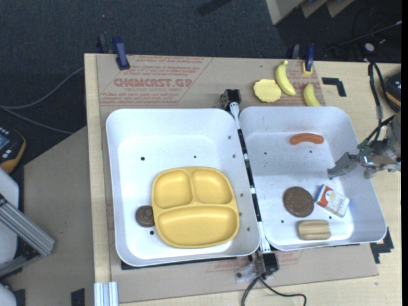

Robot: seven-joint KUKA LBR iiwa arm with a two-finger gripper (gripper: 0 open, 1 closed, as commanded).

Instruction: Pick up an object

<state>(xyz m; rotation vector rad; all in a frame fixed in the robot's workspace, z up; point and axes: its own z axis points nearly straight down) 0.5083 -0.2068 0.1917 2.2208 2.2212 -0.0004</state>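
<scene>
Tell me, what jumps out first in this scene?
The big yellow divided plate in the left bin grabs the eye, with a small brown disc tucked at its left edge. In the right bin lie a sausage, a brown cookie, a small carton and a tan bun, while the claw hangs at that bin's right side.

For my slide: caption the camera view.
Gripper at the right bin's edge, near sausage, cookie and carton.

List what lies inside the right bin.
Right bin holds a sausage, brown round cookie, small carton, tan bread roll. Anything beneath them is hidden.
</scene>
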